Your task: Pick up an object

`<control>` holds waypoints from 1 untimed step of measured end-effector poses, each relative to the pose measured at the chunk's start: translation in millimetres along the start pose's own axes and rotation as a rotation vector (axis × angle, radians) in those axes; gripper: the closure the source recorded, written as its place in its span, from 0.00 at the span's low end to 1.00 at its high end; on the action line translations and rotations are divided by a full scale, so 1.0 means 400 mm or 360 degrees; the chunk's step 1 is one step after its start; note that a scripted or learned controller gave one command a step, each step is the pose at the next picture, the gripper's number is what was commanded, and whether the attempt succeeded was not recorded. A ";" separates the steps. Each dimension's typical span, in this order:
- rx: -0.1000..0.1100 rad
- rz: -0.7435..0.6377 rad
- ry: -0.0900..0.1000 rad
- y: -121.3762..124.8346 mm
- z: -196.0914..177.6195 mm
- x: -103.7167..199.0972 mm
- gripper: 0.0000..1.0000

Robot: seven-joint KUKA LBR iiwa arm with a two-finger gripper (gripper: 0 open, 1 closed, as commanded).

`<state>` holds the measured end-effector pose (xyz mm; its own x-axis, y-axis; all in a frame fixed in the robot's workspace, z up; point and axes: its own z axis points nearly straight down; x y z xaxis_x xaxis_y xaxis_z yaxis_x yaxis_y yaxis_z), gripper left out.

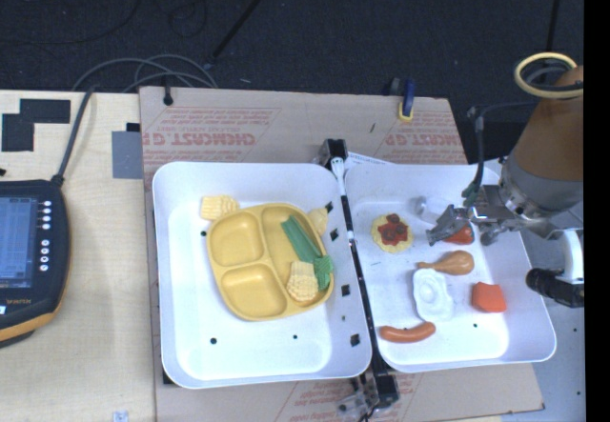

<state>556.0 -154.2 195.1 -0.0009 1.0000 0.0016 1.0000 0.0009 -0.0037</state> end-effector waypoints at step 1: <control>0.0003 0.0001 0.0002 -0.001 -0.025 -0.002 1.00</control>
<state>555.7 -155.2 204.9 -0.0004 1.0000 0.0029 1.0000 0.0004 -0.0057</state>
